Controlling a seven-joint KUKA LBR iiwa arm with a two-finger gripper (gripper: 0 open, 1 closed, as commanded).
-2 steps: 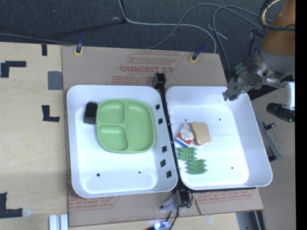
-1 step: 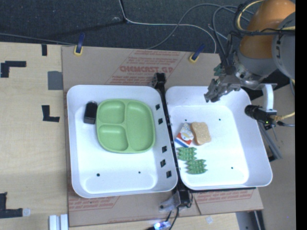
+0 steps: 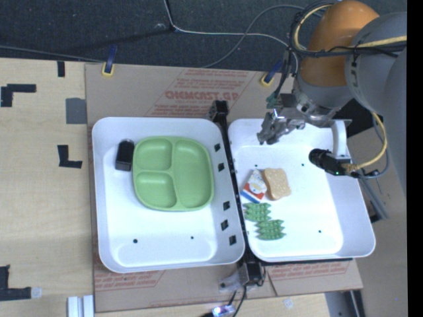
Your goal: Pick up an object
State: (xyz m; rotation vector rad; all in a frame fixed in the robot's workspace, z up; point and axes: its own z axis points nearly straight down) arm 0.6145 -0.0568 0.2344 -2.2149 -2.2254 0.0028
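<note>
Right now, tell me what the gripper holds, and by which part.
Nothing: the gripper hangs over the right bin, apart from the bread slice.

Count of things on the bench

Two white bins (image 3: pixel 112 243); one green divided plate (image 3: pixel 174 174); one black block (image 3: pixel 124 155); one bread slice (image 3: pixel 277 183); two pea pods (image 3: pixel 263 220); one small carton (image 3: pixel 254 186).
</note>
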